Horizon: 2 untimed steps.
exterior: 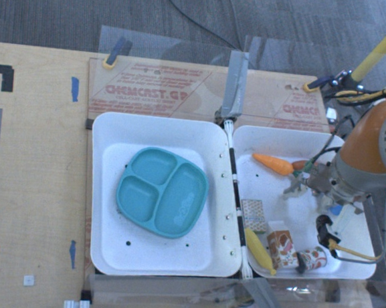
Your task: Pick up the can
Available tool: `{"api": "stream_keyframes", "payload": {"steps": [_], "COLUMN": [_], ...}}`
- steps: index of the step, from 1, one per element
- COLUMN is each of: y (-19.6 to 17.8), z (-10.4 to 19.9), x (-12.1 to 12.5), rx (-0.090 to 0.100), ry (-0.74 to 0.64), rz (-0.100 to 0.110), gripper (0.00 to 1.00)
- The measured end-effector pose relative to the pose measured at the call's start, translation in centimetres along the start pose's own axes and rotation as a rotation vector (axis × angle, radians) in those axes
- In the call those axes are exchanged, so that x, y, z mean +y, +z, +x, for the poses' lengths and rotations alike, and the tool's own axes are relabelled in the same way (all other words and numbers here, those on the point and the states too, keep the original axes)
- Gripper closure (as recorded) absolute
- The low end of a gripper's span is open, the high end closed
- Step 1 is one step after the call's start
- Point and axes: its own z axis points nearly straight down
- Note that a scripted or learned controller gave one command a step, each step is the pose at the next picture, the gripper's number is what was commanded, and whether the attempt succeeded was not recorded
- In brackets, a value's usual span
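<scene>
The can point(313, 259) is small, red and white, and lies on its side near the front edge of the right bin point(361, 232). A brown carton point(281, 248) touches its left end. My gripper point(299, 185) hangs over the middle of the right bin, just below the carrot point(274, 164) and well behind the can. Nothing shows in its grasp. The grey wrist and orange band point(372, 135) hide the bin's right rear part.
A yellow banana point(260, 251) lies along the right bin's left wall, with a small patterned packet point(254, 214) behind it. A black and yellow cable point(336, 246) loops beside the can. The left bin point(104, 176) holds a teal divided plate point(162, 191).
</scene>
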Motion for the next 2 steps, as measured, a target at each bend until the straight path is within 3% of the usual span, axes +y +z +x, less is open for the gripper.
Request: {"api": "stream_keyframes", "payload": {"steps": [1,2], "y": [0.2,0.0], "z": [-0.5,1.2], "x": [8.0,0.3], "rx": [-0.002,-0.001], "ry": [-0.112,0.091], "rz": [0.008,0.004], "gripper": [0.0,0.0]}}
